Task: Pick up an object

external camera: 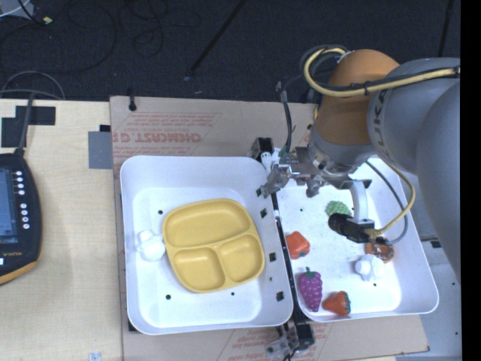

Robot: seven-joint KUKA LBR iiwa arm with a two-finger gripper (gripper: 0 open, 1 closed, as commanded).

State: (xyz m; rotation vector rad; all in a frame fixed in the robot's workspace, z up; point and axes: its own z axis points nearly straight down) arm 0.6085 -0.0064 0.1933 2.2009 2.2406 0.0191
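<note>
Pincer (pixel 289 175) hung above the upper-left corner of the right shallow white bin (pixel 402 277), its state impossible to tell; a purple toy grape bunch (pixel 310 288) lay inside.

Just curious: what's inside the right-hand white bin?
Purple grapes, an orange-red piece by the divider, another beside the grapes, a green piece and a small white one. The arm covers the bin's far part; anything under it is hidden.

Bulky smooth grey arm (pixel 428 126), rounded glossy orange band (pixel 353 104) above the wrist, yellow cable (pixel 316 77) looping over that band, small silver-and-black metal tool (pixel 297 173) at the end
</note>
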